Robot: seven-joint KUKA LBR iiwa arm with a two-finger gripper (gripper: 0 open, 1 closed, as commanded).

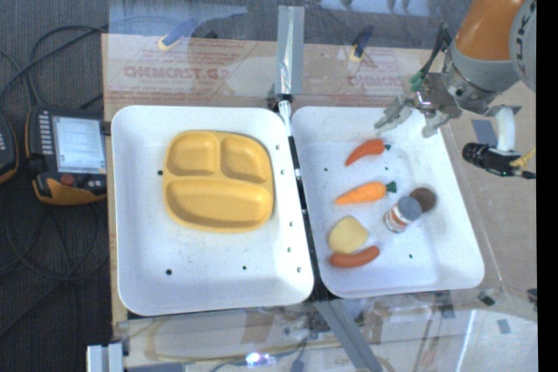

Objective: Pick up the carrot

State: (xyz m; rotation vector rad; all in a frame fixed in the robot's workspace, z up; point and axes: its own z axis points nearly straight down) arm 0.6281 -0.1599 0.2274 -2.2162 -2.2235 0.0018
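Note:
Two orange carrots with green tips lie in the right bin (453,226): one carrot (364,151) near the back, a second carrot (363,192) in the middle. My gripper (408,118) hangs above the bin's back right part, just right of and above the back carrot. Its two fingers (389,118) are spread apart with nothing between them.
The right bin also holds a yellow lump (348,233), a red sausage (354,257), a small can (403,213) and a brown round piece (423,199). A yellow divided tray (220,179) lies in the left bin (139,257). A handheld pendant (70,152) sits left of the bench.

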